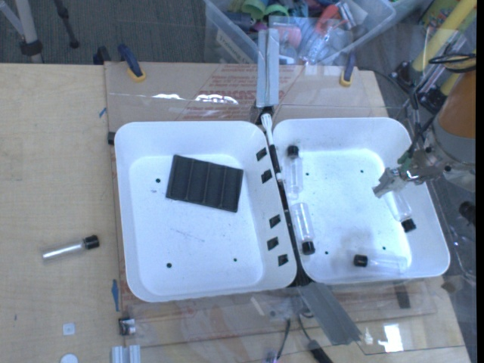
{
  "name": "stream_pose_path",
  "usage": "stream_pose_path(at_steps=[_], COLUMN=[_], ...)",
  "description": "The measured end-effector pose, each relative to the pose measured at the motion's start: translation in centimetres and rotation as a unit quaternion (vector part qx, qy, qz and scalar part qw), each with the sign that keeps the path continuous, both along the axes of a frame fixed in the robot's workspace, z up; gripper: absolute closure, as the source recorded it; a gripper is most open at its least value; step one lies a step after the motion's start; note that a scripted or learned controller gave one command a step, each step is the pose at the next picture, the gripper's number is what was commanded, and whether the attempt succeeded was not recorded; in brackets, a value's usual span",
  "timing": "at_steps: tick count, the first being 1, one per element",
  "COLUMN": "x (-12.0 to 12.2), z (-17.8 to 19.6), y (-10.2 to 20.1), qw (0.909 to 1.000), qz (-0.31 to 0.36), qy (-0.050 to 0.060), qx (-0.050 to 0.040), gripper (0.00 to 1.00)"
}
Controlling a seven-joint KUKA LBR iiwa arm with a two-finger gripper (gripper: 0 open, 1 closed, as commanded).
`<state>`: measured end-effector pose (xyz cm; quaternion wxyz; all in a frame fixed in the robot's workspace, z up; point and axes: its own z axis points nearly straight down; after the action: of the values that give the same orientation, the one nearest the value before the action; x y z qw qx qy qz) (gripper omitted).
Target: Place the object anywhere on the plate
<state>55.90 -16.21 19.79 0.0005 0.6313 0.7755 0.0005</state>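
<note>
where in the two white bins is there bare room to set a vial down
Left bin: bare floor below and left of the dark ribbed rectangular plate. Right bin: open middle, between the clear black-capped vials along the divider and the gripper. Its right side and lower right corner are crowded with vials.

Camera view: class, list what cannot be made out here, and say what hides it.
- Gripper: fingers too small and blurred to read.
- Arm: cut off by the right edge.
- Vial by the gripper: clear glass, faint against the white right bin.
- Tub contents: cut off by the top edge.
</note>
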Motion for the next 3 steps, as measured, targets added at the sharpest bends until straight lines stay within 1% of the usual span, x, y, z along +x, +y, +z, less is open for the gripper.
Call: stream_pose_path(at_steps=[1,2,3], x=[-2.0,0.6,-7.1], z=[5.2,23.7,17.1], y=[8.0,13.1,15.3], qw=[0.9645,0.9943,0.9996], qz=[-0.264,-0.107,0.028], qy=[0.001,0.000,0.003], qx=[-0.0006,-0.0007,-0.0002], gripper=[1.00,1.00,1.00])
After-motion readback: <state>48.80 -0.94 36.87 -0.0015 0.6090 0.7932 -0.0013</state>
